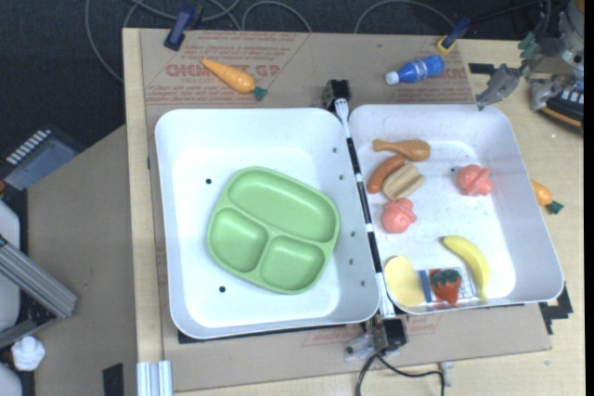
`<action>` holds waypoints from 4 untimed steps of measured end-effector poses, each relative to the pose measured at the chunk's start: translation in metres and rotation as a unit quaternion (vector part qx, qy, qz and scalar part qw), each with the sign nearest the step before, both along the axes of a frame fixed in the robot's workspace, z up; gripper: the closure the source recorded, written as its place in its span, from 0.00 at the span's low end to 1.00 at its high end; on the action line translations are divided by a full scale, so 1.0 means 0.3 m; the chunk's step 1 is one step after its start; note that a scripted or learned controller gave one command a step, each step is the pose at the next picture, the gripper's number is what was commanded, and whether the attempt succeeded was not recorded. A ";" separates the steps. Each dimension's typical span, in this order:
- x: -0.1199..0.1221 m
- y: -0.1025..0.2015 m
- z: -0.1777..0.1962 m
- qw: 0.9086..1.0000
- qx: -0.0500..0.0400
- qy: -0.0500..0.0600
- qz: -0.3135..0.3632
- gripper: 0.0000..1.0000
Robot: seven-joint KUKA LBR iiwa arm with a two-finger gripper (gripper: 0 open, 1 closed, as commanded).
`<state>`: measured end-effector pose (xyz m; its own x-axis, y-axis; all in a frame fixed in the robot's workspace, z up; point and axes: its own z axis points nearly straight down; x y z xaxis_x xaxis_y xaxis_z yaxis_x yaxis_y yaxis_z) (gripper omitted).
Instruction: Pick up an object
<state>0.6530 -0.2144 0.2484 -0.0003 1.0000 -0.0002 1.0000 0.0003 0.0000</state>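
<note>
so the setup here: two white bins clipped side by side, left bin (176, 144) has just a green divided plate (271, 228) sitting in the middle, and the right bin (520, 162) has all the toy food, which makes it the place to pick from. in there you've got a chicken drumstick (403, 147) up top, a hot dog (393, 177) just below it and about touching it, a pink lumpy thing (474, 180) off to the right on its own, another pink one (398, 216) below the hot dog, a banana (469, 261) near the front, and a yellow disc (399, 281) right beside a small packet with a strawberry on it (445, 285) at the front edge. the loose pink ones look like the easiest grabs to me since they've got room around them.

a toy carrot (231, 75) and a blue bottle (417, 70) sit out on the cardboard behind the bins, probably strays. another orange bit (543, 196) pokes out past the right bin's far wall, mostly hidden, maybe a second carrot.

the gripper (501, 83) is parked up at the top right, above the bin's back corner, well apart from any of the food. it's small and a bit blurry there, so honestly can't tell if it's open or closed. nothing visibly in it. the arm behind it is cut off by the frame edge.
</note>
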 end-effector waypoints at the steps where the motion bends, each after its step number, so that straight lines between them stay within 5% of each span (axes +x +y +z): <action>1: -0.121 -0.007 -0.368 1.000 0.000 0.001 0.000 0.00; 2: -0.178 0.012 -0.549 1.000 0.002 0.001 0.000 0.00; 3: -0.174 0.009 -0.510 1.000 0.000 -0.001 0.000 1.00; 4: -0.026 0.270 -0.408 1.000 0.000 -0.002 0.001 1.00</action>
